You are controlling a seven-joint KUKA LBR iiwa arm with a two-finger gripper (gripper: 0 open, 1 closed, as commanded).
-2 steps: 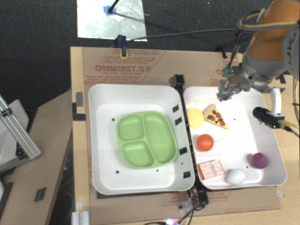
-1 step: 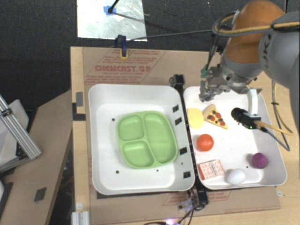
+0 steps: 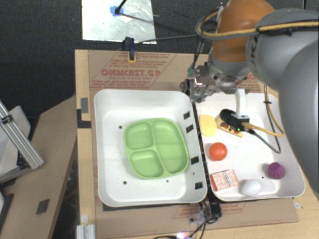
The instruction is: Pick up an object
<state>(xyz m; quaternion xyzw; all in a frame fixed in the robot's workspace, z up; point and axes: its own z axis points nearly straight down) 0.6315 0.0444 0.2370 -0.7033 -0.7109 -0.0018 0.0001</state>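
From the overhead camera you see the grey arm (image 3: pixel 284 54), with its orange band (image 3: pixel 244 14), reaching in from the right. Its pincer (image 3: pixel 196 89) hangs over the far end of the divide between the two bins. The view does not let you tell whether it is released or clenched, and you can see nothing held in it. It stands just beyond the yellow piece (image 3: pixel 208 125); whether it touches the bin rim you cannot tell.

Count two white bins on the surface, side by side. The left bin (image 3: pixel 112 114) holds one green plate (image 3: pixel 155 147), divided into three compartments and lying flat near the middle.

The right bin (image 3: pixel 259 148) holds five loose things, any of which could be picked up:
- one yellow piece, at the left wall
- one orange ball (image 3: pixel 217 151), just nearer to you than the yellow piece
- one red-and-white packet (image 3: pixel 224 179), at the near edge
- one white egg-shaped thing (image 3: pixel 250 187), just beside the packet
- one purple lump (image 3: pixel 276 170), towards the near right corner

All five lie apart from the pincer.

Under the bins lies a brown board (image 3: pixel 134 63) printed in red, where you can read "CHEMCAST GP". The smaller lines around it are too small to read, and so is the print on the packet.
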